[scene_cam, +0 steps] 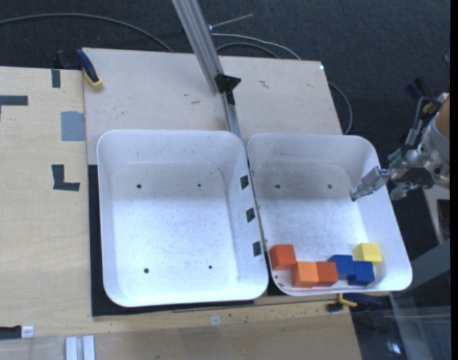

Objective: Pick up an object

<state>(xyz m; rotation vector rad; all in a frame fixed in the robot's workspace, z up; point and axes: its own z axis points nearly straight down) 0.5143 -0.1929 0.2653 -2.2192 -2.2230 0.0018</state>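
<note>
We count two white bins on the bench: a left bin [116,201] and a right bin [378,201], standing side by side and touching along their inner walls.

In the right bin we count five blocks, all gathered in its near corner. Two are orange: one orange block [282,256] lies nearest the dividing wall, and a second orange block [315,273] lies just beside it, toward the front rim. Two are blue: one blue block [342,264] touches the second orange one, and another blue block [361,274] sits at the outer end of the row. One yellow block [368,253] rests against the blue pair, on their far side.

The gripper [382,182] stands over the right rim of the right bin, well apart from the blocks. Its two fingers [363,185] are spread apart, and nothing lies between them.

One metal rail [202,47] slants across the board behind the bins.
</note>
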